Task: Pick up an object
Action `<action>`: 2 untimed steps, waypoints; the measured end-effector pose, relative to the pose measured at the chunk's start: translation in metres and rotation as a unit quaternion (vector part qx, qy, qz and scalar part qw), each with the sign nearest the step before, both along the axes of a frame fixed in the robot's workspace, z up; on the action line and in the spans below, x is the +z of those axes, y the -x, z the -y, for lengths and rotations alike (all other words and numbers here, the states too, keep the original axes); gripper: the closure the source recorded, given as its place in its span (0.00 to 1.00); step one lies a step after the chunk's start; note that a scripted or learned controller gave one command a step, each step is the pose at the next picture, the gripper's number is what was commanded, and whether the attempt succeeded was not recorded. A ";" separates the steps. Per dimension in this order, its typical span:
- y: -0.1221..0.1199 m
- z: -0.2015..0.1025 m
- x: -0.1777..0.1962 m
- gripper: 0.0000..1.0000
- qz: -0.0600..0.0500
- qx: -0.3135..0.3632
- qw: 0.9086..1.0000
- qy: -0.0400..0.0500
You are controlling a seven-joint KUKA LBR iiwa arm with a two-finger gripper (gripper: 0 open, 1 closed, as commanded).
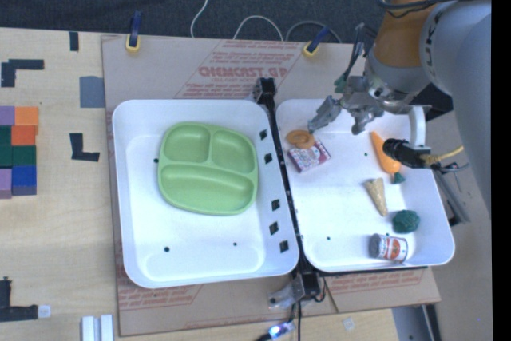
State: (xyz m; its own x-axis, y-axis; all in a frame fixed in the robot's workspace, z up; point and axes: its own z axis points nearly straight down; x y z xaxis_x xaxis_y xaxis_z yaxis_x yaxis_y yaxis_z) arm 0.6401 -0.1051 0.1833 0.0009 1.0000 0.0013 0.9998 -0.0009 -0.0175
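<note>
My gripper (343, 119) hangs over the far part of the right bin (351, 251), its two grey fingers spread apart with nothing between them. Just left of and below it lie a small orange-brown round piece (300, 138) and a pink-striped packet (309, 156). To the gripper's right an orange carrot (385, 153) lies by the bin's far right side. A tan cone (377, 196), a dark green broccoli piece (405, 220) and a small can (390, 247) lie toward the near right corner.
The left bin (136, 251) holds a green divided plate (209, 169). A black divider (275, 172) runs between the bins. Coloured blocks (19, 152) sit on the bench at far left. Clamps (132, 38) and white cables (259, 24) lie behind the bins.
</note>
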 end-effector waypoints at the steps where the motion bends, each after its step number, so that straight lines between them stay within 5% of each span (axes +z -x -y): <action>1: -0.003 0.000 0.007 0.00 0.006 0.001 1.000 0.001; 2: 0.009 -0.001 -0.046 0.00 0.004 0.001 1.000 0.001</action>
State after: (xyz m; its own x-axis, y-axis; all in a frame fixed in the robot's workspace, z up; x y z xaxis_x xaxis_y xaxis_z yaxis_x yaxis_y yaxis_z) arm 0.6313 -0.1038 0.1369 -0.0013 1.0000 0.0000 1.0000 0.0013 -0.0093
